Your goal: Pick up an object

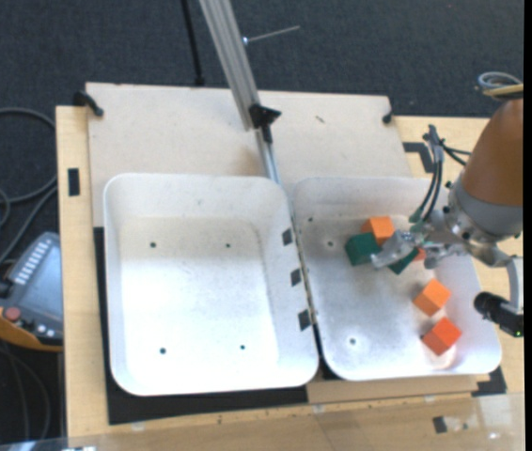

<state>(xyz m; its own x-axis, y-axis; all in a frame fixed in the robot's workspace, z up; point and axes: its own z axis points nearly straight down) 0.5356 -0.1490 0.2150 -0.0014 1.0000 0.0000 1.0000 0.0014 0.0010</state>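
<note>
Below the gripper (399, 250), two orange cubes (442, 335) (431, 296) sit apart. At the jaws, a dark green block (361, 248) touches the fingertips; whether they clamp it, I cannot tell. Just beyond, another orange cube (378, 227).

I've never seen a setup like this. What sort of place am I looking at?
Probably a robotics lab test bench. A grey and orange robot arm reaches over two white bins holding small coloured blocks, and a handheld controller with cables lies on the floor beside it.
</note>
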